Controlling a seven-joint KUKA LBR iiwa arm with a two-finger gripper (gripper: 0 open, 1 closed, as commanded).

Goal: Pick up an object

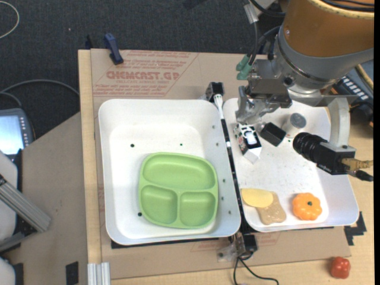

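Pincer [248, 140] low over right bin [341, 215], arm [320, 34] angled in from right

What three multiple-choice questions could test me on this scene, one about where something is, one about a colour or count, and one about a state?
1. Where is the green divided plate?
A. in the left bin
B. in the right bin
C. on the cardboard outside the bins

2. What colour is the small pumpkin in the right bin?
A. blue
B. orange
C. purple

3. What do the green plate's compartments hold?
A. food pieces
B. nothing
C. the pumpkin

Answers:
1. A, the plate lies inside the left bin.
2. B, it is plainly orange, near that bin's front edge.
3. B, all three compartments show bare green.
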